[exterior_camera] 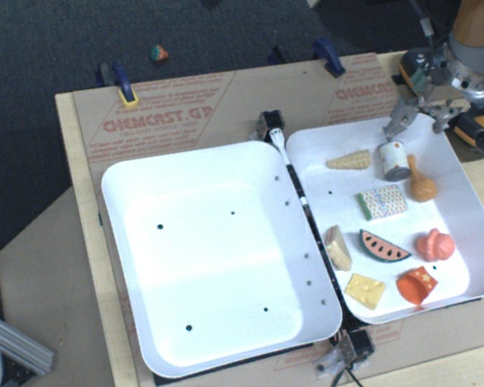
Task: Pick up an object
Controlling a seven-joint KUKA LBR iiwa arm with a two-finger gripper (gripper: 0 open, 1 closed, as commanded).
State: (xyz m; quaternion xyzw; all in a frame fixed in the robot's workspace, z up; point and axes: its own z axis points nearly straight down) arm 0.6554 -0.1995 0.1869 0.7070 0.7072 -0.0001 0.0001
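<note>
Two white bins: the left bin [142,249] sits mid-frame, and the right bin [475,224] holds eight toy foods, including one watermelon slice [383,246]. Cardboard-topped bench [210,106], dark carpet. The gripper [420,119], upper right, has its fingers spread, gripping nothing.

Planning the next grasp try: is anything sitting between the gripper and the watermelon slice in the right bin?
Yes. The gripper hovers over the bin's far right corner, and the watermelon slice lies nearer the front. Between them sit the grey cylinder, the orange pear-shaped toy and the green-dotted block. From straight above, nothing visible covers the slice.
</note>
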